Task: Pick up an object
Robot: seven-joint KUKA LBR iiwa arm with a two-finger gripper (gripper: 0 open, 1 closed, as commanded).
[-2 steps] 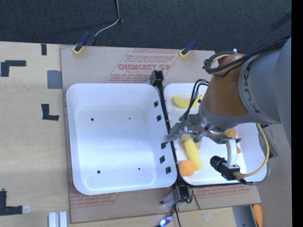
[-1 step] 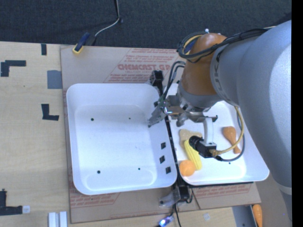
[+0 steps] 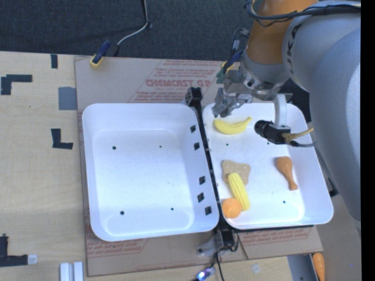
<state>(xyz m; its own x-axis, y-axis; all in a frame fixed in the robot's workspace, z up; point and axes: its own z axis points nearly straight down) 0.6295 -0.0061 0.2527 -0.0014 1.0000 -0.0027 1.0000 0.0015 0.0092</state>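
Status: pick not done yet. Gripper (image 3: pixel 227 106) hangs over the far end of the right-hand bin (image 3: pixel 304 218), close to the divider between the two bins. It sits just above and slightly behind the toy banana (image 3: pixel 232 125), looking either touching or a hair apart. At this slant I can't say which.

Can't tell how far the gripper is open: the wrist body hides the gap. Nothing shows gripped in it. Banana lies flat on the bin floor, curve facing up-view, so I'd call it not lifted.

Other candidates, all in the same bin:
- toast slice (image 3: pixel 237 169), mid-bin near the divider
- corn cob (image 3: pixel 238 191), overlapping the toast's near edge
- orange (image 3: pixel 231 208), touching the cob's near end, tucked into the near corner
- drumstick (image 3: pixel 286 171), on its own toward the right wall, well apart from the rest

Left bin (image 3: pixel 140 174) isn't involved. Both bins sit on a cardboard sheet (image 3: pixel 170 84) on the worktop (image 3: pixel 35 174).

My read: approach phase is basically complete and the banana is the likely target. What's left is the final descent, close and lift.

Risks: the banana is low and curved, so it can roll or squirt out if the pinch lands off-centre. The divider wall is close on one side.
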